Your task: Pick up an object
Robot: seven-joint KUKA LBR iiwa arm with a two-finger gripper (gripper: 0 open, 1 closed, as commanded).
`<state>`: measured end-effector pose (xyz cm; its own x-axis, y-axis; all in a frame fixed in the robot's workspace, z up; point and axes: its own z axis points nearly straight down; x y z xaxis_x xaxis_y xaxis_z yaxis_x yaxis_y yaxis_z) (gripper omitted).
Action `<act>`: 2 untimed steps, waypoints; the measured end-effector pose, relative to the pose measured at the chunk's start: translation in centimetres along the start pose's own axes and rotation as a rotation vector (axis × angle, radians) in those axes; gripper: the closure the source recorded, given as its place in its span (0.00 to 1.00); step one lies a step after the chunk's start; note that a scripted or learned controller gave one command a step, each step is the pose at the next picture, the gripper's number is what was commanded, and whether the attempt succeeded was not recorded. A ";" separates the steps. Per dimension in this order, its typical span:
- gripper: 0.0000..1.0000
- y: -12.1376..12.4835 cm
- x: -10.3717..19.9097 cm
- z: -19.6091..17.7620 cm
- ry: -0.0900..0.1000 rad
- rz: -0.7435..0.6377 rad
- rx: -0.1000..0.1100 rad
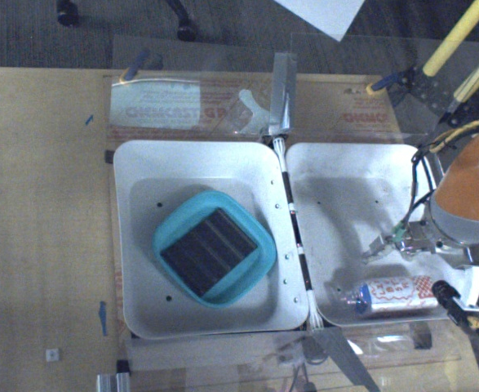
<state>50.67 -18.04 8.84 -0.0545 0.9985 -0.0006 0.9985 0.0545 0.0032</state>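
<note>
fingers [376, 249] look slightly parted, nothing between them, i judge; gripper [379, 247] in right bin [337, 174], above toothpaste tube [392, 293] by front wall. i'd lower straight, straddle tube's width.

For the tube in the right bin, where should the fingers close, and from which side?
Grip the tube across its mid-body, coming straight down from above. It lies flat and lengthwise along the right bin's near wall, cap end pointing left, so the fingers would likely best straddle its narrow width; the wall crowds its near side.
</note>
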 end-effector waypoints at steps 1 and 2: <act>0.00 8.0 3.7 0.0 -0.002 -0.197 -0.006; 0.00 -2.5 4.6 -1.9 0.000 -0.406 0.002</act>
<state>47.94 -13.56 10.75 -0.4442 0.8959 -0.0011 0.8959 0.4442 0.0011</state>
